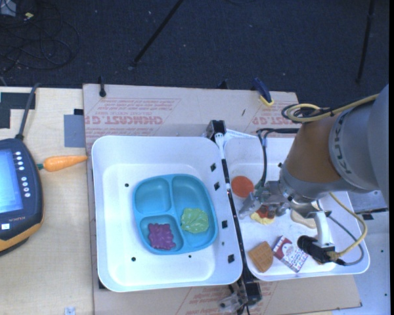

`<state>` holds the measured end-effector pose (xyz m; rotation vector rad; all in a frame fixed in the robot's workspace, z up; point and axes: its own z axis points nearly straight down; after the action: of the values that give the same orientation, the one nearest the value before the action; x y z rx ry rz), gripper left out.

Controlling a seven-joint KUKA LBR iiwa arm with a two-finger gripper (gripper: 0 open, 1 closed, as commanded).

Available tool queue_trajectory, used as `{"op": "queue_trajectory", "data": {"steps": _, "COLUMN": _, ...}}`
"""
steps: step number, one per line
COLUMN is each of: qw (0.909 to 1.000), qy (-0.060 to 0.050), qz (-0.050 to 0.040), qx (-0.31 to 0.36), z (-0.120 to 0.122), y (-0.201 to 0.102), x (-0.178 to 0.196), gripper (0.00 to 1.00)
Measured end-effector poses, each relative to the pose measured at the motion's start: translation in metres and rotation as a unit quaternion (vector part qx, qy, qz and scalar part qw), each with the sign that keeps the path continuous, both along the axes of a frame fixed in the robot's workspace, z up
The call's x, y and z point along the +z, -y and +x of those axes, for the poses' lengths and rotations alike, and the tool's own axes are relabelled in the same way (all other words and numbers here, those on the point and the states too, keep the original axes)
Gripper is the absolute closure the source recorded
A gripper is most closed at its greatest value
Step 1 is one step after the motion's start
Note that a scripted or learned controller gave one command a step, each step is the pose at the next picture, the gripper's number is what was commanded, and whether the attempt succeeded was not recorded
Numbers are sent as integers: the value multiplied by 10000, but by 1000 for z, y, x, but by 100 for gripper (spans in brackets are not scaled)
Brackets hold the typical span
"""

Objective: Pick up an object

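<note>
Camera view from above: two white bins are seen side by side on the bench [52, 241]. In the left bin [111, 248] a blue tray [152, 194] with three compartments is laid flat. A purple item [161, 235] is held in its lower left compartment and a green item [195, 220] in its lower right one, while the remaining compartments are bare.

The right bin [240, 156] is entered by the grey arm [328, 153] from the right. The hand [257, 202] is lowered near the bin's left wall, directly over a yellow and red item [265, 215], which is partly covered by it. Whether the hand is spread or pressed together cannot be told, and no grasp on the item can be made out. An orange round item [241, 186] is placed just beside the hand, toward the wall between the bins. Nearer the front edge of the same bin, a tan waffle-like piece [261, 256] and a red and white packet [289, 254] are laid close together, apart from the hand.

Outside the bins, a carrot [64, 163] is laid on the bench just left of the left bin, and a pendant with a lit screen [6, 195] is set further left.
</note>
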<state>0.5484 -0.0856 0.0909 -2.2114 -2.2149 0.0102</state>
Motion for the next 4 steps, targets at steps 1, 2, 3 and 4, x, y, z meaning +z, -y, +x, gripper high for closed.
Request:
{"op": "queue_trajectory", "data": {"steps": 1, "qw": 10000, "qy": 68, "qz": -18, "qx": -2, "z": 56, "y": 0, "x": -4, "gripper": 0}}
{"op": "queue_trajectory", "data": {"steps": 2, "qw": 10000, "qy": 67, "qz": -17, "qx": -6, "z": 93, "y": -2, "x": -3, "gripper": 0}}
{"op": "queue_trajectory", "data": {"steps": 3, "qw": 10000, "qy": 13, "qz": -10, "qx": -19, "z": 14, "y": 6, "x": -4, "gripper": 0}}
{"op": "queue_trajectory", "data": {"steps": 4, "qw": 10000, "qy": 71, "qz": -19, "qx": -6, "z": 65, "y": 11, "x": -3, "gripper": 0}}
